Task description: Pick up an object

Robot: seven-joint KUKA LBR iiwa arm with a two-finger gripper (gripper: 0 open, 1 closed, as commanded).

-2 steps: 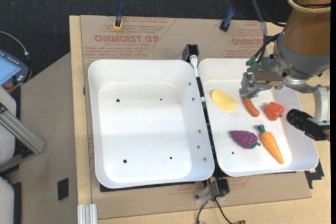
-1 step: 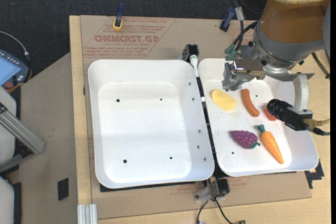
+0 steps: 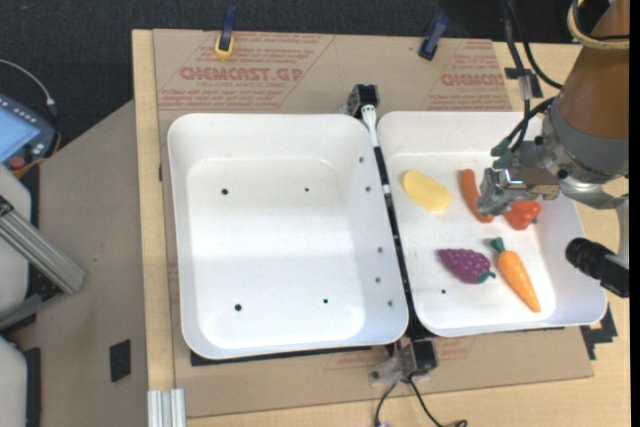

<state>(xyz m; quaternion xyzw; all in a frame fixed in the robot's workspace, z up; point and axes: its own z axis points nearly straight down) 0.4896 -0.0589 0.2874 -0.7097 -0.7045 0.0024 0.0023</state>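
Your gripper [image 3: 497, 198] is down in the right bin [image 3: 560, 315], right among the red pepper [image 3: 522, 214] and the thin orange-red piece [image 3: 468, 191]. You can't tell whether the jaws are spread or closed from up here, nor whether anything sits between them. The risk: those two lie so close that the jaws may nudge one aside or pinch both badly. The yellow lemon [image 3: 427, 192], purple grapes [image 3: 465, 264] and carrot [image 3: 519, 279] lie nearby, apart.

- One fixed camera looks down at a slant on the bench [image 3: 300, 65], from well above it
- Both white bins [image 3: 280, 225] sit mid-frame
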